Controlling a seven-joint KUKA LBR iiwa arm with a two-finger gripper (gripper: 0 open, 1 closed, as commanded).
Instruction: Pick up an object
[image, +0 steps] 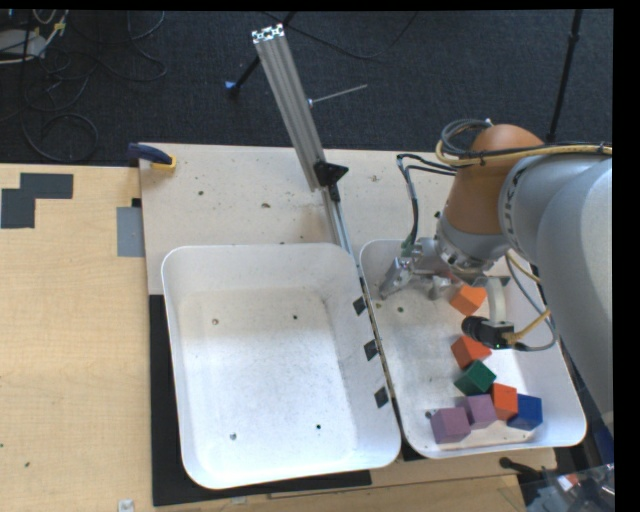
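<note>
Camera view puts my hand low over the far end of the right bin, near the divider w/ the left bin. Metal fingers point toward that divider, but I can't tell if they're spread or pressed together; too small and cluttered w/ cables. Nothing visible between them, so I'd judge no grasp yet.

An orange block sits just beside my wrist, prob. the nearest candidate. Past it, toward the near end: another orange block, a green block, then a cluster in the near corner: two purple blocks, a small orange-red block, a blue block. They crowd the right side and near corner, touching or almost, so the lone upper orange one looks easiest to reach.

Blocks are small, matte, flat-faced cubes; should pinch OK if squared up.
</note>
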